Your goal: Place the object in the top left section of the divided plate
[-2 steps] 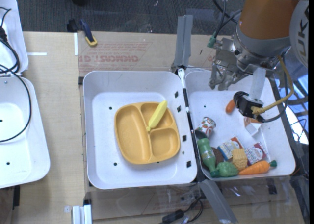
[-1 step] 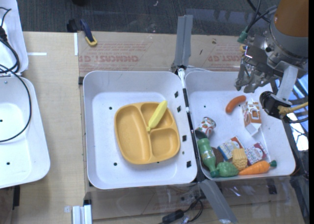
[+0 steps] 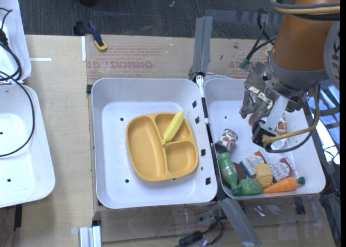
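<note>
The gripper [image 3: 258, 115] is hovering over the right bin [image 3: 319, 178]; its grip I cannot tell. The yellow banana [image 3: 173, 127] is lying diagonally across the divided plate [image 3: 146, 151], well left of it.

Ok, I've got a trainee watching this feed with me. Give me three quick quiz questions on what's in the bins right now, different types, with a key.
1. True or false: the yellow banana lies wholly inside one section of the divided plate.
2. Multiple choice: the gripper is above which bin? A) the left bin B) the right bin C) neither
3. Fill in: the orange carrot lies near the right bin's ____ edge (near or far from the camera).

Key
1. False: it rests across the divider ridge, its upper end reaching out over the plate's rim.
2. B
3. Near: beside the corn and the green bottle.
</note>
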Robot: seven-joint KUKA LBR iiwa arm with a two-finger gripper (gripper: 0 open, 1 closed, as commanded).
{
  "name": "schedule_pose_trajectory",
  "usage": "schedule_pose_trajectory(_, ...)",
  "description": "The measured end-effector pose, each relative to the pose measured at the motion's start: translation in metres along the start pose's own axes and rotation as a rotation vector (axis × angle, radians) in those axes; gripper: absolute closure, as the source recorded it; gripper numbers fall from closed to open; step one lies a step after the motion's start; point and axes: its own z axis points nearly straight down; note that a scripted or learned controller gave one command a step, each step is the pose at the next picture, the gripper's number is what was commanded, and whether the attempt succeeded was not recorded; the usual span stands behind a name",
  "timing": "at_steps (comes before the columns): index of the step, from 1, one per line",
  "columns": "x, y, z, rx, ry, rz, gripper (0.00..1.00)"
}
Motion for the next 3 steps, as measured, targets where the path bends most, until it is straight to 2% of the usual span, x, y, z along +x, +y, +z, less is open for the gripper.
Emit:
schedule_pose_trajectory(1, 0.01, -0.028, 0.05, 0.001, 0.0, 0.125, 1.0)
schedule_pose_trajectory(2, -0.034, 0.019, -0.071, -0.002, 0.001, 0.16, 1.0)
schedule_pose_trajectory(3, -0.015, -0.017, 0.019, -0.001, 0.0, 0.21, 1.0)
